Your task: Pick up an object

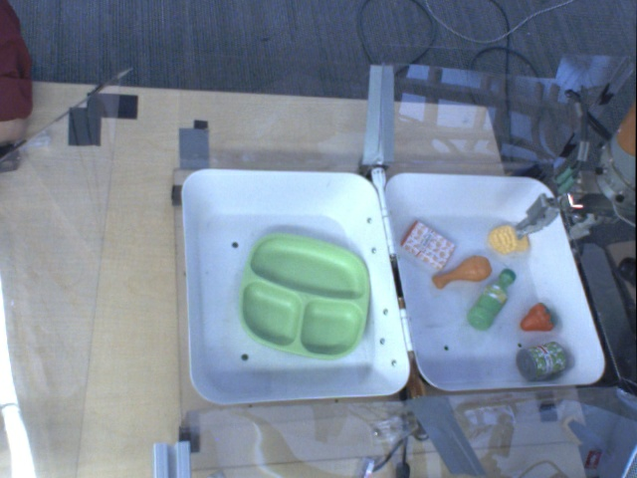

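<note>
Near right bin [587, 312] far rim: pincer [532, 217] touching yellow corn [507, 239], grip state unclear.

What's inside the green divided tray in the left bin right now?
The green divided tray shows three compartments with only green floor in each. Whatever lies beneath it on the left bin floor is covered.

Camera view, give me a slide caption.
Pincer poised by yellow toy in right bin; green tray in left bin.

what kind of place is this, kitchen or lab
Most likely a robot lab bench: two white bins taped down, a gripper over toy food like the green bottle, loose cables behind.
</note>
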Available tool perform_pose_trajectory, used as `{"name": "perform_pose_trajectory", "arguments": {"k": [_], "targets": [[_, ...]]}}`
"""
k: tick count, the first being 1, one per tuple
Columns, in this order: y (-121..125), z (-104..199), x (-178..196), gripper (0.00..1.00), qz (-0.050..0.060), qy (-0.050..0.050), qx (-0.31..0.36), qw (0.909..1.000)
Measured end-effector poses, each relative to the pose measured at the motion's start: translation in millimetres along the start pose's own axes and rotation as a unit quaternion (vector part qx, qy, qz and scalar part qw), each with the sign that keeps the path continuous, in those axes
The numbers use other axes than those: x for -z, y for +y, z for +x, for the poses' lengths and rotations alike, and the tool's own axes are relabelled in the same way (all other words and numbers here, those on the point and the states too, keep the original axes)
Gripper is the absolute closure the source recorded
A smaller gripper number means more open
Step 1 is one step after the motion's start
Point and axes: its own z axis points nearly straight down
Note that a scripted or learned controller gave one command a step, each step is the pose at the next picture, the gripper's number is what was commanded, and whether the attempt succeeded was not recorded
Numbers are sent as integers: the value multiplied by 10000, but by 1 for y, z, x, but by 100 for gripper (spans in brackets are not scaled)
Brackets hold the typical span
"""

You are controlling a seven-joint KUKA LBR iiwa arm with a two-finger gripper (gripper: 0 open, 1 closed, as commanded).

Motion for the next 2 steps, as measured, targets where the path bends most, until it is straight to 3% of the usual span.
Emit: {"name": "perform_pose_trajectory", "arguments": {"k": [1, 2], "targets": [[-28, 35, -113, 0, 6, 6, 887, 9961], [-32, 21, -142, 0, -30, -2, 1211, 9926]]}}
